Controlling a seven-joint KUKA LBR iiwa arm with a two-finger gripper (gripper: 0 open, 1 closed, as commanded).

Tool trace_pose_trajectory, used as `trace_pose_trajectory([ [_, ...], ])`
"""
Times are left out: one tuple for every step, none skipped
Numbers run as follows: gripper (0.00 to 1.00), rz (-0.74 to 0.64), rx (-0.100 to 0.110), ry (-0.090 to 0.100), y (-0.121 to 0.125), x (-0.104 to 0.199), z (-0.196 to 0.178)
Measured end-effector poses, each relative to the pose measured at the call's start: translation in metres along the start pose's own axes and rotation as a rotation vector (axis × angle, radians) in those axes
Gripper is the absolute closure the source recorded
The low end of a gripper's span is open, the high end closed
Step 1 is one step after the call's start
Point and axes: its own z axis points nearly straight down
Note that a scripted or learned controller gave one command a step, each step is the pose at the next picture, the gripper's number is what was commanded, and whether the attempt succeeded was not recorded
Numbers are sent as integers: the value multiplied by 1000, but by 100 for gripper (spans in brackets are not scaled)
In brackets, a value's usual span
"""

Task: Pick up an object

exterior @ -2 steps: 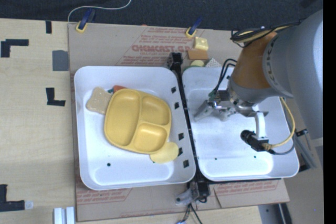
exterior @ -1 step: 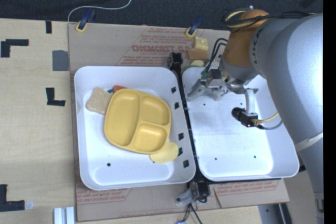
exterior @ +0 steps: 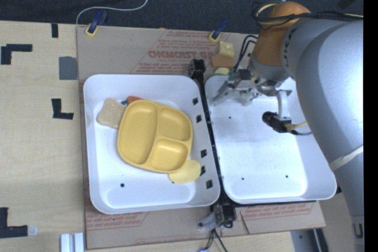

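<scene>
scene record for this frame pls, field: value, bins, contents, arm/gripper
left bin: holds all the visible objects
yellow divided tray: middle of left bin, lying flat
beige toast-shaped piece: at tray's left edge, partly under it
red item: mostly hidden behind tray's top edge, kind unclear
pale yellow piece: at tray's lower right corner, touching it
right bin: arm reaches over its upper part
gripper: near right bin's top left corner, nothing seen between fingers
finger state: cannot tell
</scene>
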Motion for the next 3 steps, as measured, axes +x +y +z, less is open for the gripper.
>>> trace_pose_trajectory([
  [100,-1,2,-1,-1,1,-10],
  [100,-8,-2,5,-50,104,-106],
  [100,6,1,-1,-54,16,-119],
])
